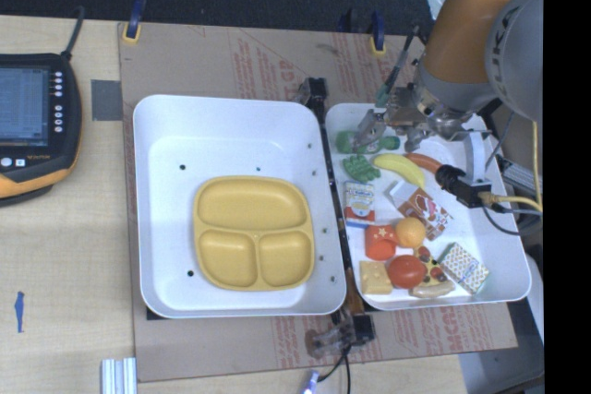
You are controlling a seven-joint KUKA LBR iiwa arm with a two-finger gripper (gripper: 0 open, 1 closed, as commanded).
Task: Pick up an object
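Over the far end of the right bin (517, 277), my pincer (386, 134) hangs spread and grasping nothing, just above green pieces (362, 167); a banana (399, 167) lies just beside them.

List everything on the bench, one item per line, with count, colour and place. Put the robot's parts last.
Left bin: 1, white, centre of the bench.
Divided tray: 1, yellow, three compartments, inside the left bin.
Right bin: 1, white, beside the left bin.
Banana: 1, yellow, upper part of the right bin.
Leafy toys: 2, green, upper left of the right bin.
Tomato: 1, red, lower part of the right bin.
Cheese wedge: 1, pale yellow, left of the tomato.
Small packets: several, mixed colours, across the right bin.
Teach pendant: 1, black and orange, far left.
Clamps: blue, back edge of the board.
Arm: 1, grey with orange band, upper right.
End effector: 1, over the right bin's upper end.
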